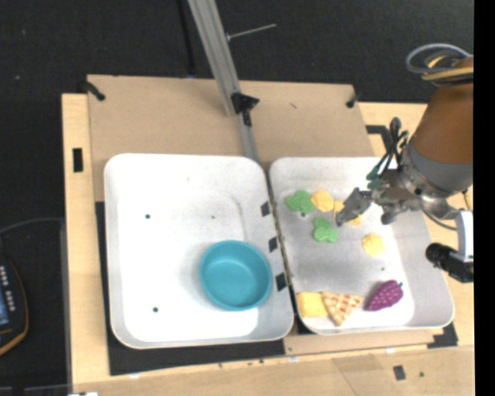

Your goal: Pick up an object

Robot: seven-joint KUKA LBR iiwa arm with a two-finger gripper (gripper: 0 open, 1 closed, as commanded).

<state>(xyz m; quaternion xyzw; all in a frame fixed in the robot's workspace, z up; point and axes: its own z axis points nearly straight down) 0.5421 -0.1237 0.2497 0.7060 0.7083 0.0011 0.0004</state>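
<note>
my hand [365, 207] hangs over the right bin [425, 299], near its upper middle, fingers spread apart with nothing between them — one dark finger tip sits low by the yellow piece [322, 200], the other toward the bin's right side. no object picked yet, so i judge this the approach step, lining up over a target. candidates all lie in the right bin: green piece [299, 202] and the yellow piece just beside it up top, a second green piece [325, 233] below them, a small yellow bit [373, 242] to the right, and along the bottom edge a yellow block [310, 304], pizza slice [341, 306] and purple grapes [384, 294]. left bin [148, 188] carries a blue bowl [235, 275] — well apart from me. next move calls for centring on one piece, likely the yellow one nearest my finger, dropping straight down and closing; pieces are flat and crowded, so a clean straddle matters.
</note>
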